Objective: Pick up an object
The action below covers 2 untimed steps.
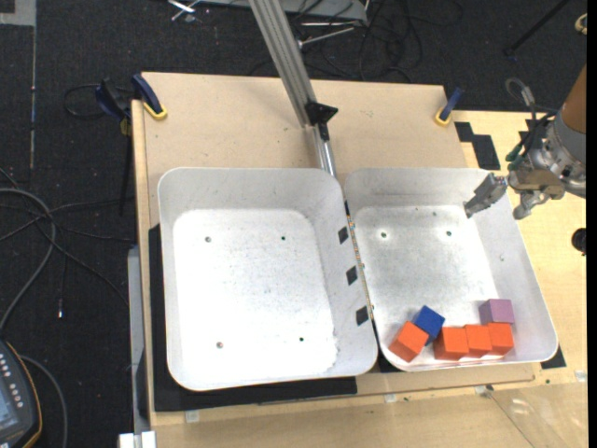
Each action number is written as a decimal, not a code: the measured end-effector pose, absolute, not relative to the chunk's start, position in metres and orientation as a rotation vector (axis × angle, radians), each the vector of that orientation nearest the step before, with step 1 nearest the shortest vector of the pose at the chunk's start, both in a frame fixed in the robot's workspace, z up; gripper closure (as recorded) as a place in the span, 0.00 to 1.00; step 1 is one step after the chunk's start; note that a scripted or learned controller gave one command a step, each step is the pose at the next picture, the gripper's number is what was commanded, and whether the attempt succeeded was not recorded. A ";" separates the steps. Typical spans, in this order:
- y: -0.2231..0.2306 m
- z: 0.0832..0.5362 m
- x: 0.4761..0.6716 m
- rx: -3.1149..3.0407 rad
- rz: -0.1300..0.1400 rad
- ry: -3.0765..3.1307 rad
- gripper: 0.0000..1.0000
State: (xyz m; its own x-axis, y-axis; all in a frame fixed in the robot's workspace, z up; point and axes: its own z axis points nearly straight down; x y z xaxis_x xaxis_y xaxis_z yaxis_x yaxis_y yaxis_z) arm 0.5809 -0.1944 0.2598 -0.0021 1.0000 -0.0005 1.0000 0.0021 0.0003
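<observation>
Several small blocks lie along the near edge of the right bin (438, 259): an orange block (408, 341), a blue block (428, 321), a row of orange blocks (476, 340) and a pale purple block (499, 311). My gripper (506, 200) hangs over the bin's far right rim, well away from the blocks. It is open, its two fingers spread apart with nothing between them.
The left bin (247, 269) sits beside the right one, and a slanted metal pole (289, 54) crosses the back of the bench. Clamps hold the board's far corners (149, 96). Cables lie on the dark floor at left.
</observation>
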 end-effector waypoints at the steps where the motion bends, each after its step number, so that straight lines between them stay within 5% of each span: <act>1: -0.199 0.354 0.560 2.211 0.006 2.217 0.00; 2: -0.135 0.259 0.542 2.220 -0.005 2.235 0.00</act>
